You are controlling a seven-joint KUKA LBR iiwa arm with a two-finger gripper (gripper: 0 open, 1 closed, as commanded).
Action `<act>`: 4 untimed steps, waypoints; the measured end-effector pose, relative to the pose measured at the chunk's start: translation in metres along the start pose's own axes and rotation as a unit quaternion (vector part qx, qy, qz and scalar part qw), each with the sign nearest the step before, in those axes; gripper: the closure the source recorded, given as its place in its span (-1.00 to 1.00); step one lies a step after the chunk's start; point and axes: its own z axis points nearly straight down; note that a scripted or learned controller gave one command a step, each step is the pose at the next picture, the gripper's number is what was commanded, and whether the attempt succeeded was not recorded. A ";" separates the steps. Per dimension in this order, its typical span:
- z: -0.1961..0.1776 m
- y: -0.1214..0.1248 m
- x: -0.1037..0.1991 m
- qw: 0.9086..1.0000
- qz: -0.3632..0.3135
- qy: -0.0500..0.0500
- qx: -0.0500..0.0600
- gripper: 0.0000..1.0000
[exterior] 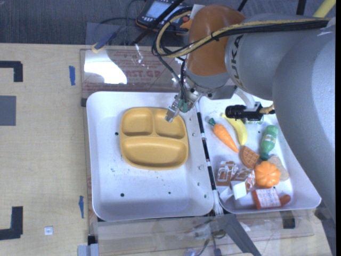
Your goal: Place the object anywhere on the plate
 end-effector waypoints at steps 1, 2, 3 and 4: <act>-0.003 -0.030 0.032 1.000 -0.003 0.000 0.000 1.00; -0.003 -0.030 0.032 1.000 -0.003 0.000 0.000 -1.00; -0.011 -0.030 0.030 1.000 -0.002 0.000 0.000 1.00; 0.037 0.014 0.020 0.996 -0.094 -0.003 -0.003 1.00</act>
